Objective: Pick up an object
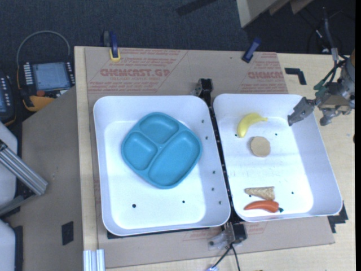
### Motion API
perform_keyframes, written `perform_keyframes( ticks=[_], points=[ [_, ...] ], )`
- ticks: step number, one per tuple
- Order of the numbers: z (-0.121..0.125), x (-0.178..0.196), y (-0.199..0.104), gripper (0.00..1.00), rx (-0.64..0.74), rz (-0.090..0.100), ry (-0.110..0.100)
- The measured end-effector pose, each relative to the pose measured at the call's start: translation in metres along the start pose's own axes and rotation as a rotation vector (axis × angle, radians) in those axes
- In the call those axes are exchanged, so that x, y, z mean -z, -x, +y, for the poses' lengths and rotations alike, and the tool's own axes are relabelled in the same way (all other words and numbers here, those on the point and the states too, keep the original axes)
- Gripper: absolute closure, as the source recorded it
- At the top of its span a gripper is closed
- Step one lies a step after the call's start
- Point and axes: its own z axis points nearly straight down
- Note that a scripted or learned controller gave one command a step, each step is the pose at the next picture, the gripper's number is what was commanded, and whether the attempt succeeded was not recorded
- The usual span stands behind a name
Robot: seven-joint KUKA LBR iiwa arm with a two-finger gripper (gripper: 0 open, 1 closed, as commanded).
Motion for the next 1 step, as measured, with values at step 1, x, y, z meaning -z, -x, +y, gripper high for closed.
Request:
perform_keyframes(
  ticks=[1],
  points=[
    [0.0021,0.0073,-0.0007,0.0,0.003,-0.003,0.013]
  ],
)
